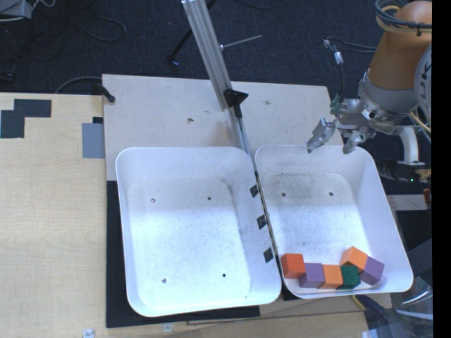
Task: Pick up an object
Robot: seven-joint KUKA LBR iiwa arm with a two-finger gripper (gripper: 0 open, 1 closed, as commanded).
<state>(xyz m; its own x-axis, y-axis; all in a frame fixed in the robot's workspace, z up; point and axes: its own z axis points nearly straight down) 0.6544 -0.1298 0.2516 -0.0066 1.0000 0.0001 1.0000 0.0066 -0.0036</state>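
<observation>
6 blocks (332, 269) along right bin's (384, 196) near wall, open-fingered hand (331, 139) far above

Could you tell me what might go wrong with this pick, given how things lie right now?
1. The blocks sit packed together, touching, so the fingers may find no gap and just push them about.
2. They lie against the near wall of the right bin, in its corner; a descending gripper could strike the rim.
3. The gripper hangs over the bin's far edge, opposite the blocks, so a grasp made near there would likely catch nothing.
</observation>
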